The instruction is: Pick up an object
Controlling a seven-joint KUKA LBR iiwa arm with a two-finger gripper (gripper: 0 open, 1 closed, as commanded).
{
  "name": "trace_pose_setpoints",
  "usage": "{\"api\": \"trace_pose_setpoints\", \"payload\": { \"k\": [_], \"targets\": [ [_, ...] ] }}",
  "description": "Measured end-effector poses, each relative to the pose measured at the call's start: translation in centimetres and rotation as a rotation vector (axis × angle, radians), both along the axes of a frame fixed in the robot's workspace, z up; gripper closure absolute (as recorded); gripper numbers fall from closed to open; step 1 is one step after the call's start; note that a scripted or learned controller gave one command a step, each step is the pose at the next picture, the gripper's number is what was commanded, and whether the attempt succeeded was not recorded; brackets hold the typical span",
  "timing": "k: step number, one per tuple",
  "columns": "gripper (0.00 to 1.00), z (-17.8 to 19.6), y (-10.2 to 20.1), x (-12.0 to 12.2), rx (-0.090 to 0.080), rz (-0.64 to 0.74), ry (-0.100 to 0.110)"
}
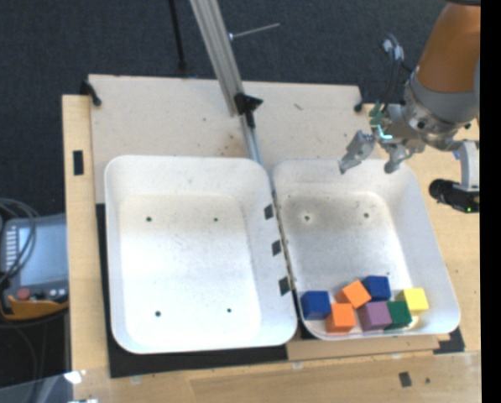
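Several small coloured blocks lie clustered at the near end of the right bin: a blue block, two orange blocks, a darker blue one, a purple one, a green one and a yellow one. My gripper hangs above the far rim of the right bin, well away from the blocks. Its two fingers are spread apart with nothing between them.
The left bin sits beside the right one. A slanted aluminium post rises from the bench behind the bins. A control pendant with cables lies off the bench at the left.
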State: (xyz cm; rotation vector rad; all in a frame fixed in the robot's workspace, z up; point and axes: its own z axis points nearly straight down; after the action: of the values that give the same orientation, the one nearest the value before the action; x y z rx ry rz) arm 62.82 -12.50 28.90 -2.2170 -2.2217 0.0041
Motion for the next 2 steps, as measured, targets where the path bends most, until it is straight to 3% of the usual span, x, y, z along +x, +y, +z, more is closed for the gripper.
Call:
{"api": "trace_pose_setpoints", "payload": {
  "k": [1,2],
  "targets": [
    [0.00,0.3,0.0,0.1,-0.001,0.001,-0.005],
    [0.00,-4.3,0.2,-0.7,-0.002,-0.003,-0.001]
  ]
}}
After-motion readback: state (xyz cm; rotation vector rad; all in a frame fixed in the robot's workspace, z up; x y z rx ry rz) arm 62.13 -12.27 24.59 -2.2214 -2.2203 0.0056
